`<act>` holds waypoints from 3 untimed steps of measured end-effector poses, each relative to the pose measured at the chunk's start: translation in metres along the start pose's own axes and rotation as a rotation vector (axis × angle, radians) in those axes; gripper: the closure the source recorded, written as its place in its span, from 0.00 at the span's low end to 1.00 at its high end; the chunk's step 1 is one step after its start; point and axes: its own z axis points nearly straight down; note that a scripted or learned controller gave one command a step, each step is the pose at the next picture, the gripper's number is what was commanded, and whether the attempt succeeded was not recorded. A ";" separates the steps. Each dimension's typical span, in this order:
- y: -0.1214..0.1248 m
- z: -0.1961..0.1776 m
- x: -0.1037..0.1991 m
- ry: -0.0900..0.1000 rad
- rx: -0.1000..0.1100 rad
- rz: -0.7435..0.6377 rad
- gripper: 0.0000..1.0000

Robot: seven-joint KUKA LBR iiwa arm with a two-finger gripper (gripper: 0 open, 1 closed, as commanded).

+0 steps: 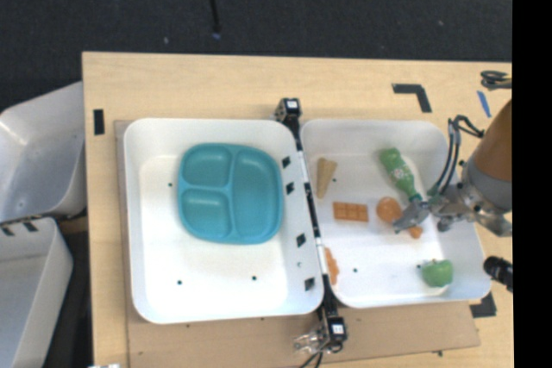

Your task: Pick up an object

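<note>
My gripper (pixel 412 216) hangs low over the right bin (pixel 371 289), reaching in from the right edge. Just to its left lies a small orange round piece (pixel 389 208), close to the gripper's tip or touching it; I cannot tell which. A green bottle (pixel 397 168) lies slanted just above the gripper. An orange waffle-like rectangle (pixel 350 212) sits further left, with a tan wedge (pixel 326 175) above it. In the near right corner of this bin rests a green rounded item (pixel 437 272). A small orange piece (pixel 330 265) lies by the bin's left wall.
The left bin (pixel 155 289) holds a teal divided plate (pixel 230 192). The divider between the bins carries black clips (pixel 304 211). Cables run along the arm's wrist (pixel 448 159). Bare bin floor lies between the waffle and the green rounded item.
</note>
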 end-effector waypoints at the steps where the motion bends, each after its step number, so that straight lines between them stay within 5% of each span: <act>1: 0.002 -0.014 -0.001 -0.001 -0.007 0.003 1.00; 3: -0.006 -0.086 -0.001 -0.001 -0.008 -0.009 1.00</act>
